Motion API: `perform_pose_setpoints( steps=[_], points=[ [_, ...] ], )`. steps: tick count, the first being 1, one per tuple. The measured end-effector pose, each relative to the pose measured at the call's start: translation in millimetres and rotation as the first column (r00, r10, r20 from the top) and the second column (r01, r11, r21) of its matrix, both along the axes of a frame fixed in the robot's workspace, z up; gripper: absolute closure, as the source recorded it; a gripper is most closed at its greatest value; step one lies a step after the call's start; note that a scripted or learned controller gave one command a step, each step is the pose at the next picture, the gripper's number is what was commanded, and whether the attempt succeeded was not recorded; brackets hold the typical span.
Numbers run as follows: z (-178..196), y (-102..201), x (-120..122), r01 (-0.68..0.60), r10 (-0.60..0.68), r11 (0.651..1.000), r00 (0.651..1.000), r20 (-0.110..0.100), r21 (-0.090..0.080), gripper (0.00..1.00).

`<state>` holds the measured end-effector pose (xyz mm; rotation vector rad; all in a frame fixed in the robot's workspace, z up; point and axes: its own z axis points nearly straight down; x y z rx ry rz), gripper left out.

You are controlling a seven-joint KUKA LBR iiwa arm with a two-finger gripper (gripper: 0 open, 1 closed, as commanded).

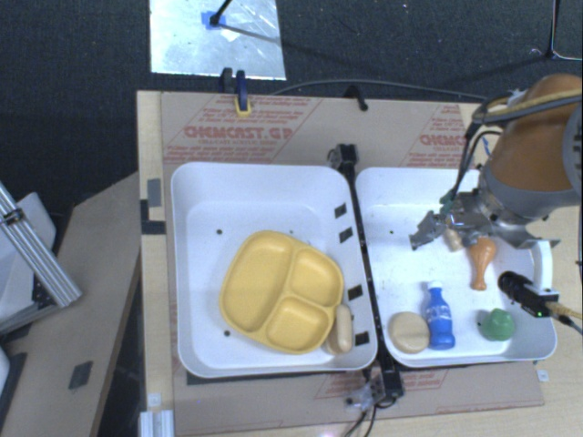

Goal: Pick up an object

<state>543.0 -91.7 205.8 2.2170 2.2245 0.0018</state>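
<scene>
My gripper (435,230) hangs over the upper middle of the right bin (401,198), reaching in from the right. An orange-brown drumstick (480,260) lies just to its right, under the wrist. Whether the gripper touches it cannot be told. Along the front of this bin are a blue bottle with a white cap (438,315), a round tan bun (409,331) to the bottle's left, and a green rounded object (497,324) to its right.
The left bin (209,198) holds a yellow compartment plate (281,289) and a tan bread roll (342,328) against the plate's right edge. A black divider (357,244) runs between the bins. The right bin's upper-left floor is bare.
</scene>
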Motion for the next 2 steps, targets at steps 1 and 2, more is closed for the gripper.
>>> perform_pose_setpoints(
  steps=[1,2],
  points=[
    [-62.0,-1.9,3.3,0.002,-0.002,1.000,1.000,-0.004,0.000,0.00],
    [-114.5,-1.4,2.9,0.002,-0.002,1.000,1.000,-0.005,0.001,0.00]
  ],
)
